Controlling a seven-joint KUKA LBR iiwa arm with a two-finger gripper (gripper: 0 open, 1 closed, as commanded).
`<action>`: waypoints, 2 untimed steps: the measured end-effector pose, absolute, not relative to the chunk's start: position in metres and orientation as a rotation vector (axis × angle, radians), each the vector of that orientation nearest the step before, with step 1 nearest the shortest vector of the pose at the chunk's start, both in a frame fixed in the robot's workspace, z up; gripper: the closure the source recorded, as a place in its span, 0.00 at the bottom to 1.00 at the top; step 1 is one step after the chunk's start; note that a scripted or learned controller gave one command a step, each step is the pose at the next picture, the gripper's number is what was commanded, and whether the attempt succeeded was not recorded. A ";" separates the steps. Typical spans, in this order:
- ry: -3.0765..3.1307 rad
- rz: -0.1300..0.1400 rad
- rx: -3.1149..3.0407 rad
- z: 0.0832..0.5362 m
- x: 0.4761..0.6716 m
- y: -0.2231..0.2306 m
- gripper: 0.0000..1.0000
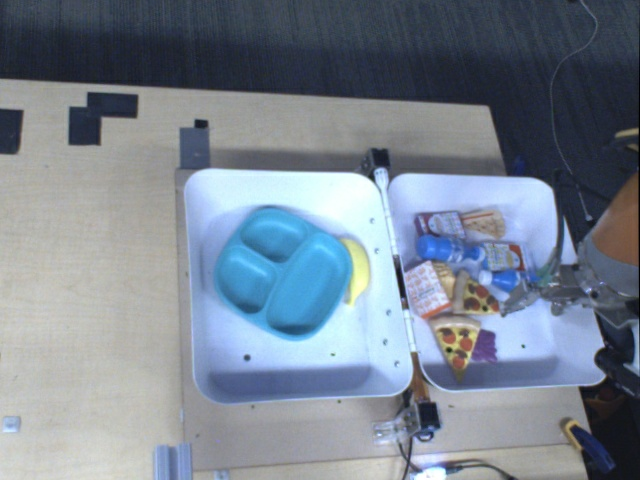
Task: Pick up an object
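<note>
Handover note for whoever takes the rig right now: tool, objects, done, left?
Tool: low in the right bin, near its right side, beside the pile. Nothing visibly held.
Objects: right bin holds a pizza slice toy, a blue bottle, a red-and-white packet and other small items, bunched in its left half. Left bin holds a blue divided plate with a yellow item partly under its right edge.
Done: approach into the right bin.
Left: grasp and lift an object.

The scene is evenly and brightly lit from above. Soft shadows are cast inside the white bins (300,383). Slight blur is seen throughout, perhaps strongest at the right edge.
</note>
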State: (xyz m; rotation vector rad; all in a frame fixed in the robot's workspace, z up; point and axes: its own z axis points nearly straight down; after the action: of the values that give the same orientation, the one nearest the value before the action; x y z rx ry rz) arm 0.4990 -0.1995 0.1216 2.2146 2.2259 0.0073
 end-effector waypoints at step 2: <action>2.227 0.010 2.213 0.131 0.500 -0.200 0.00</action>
State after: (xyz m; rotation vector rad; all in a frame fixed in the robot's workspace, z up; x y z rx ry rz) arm 0.5000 -0.1995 0.1308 2.2129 2.2271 0.0096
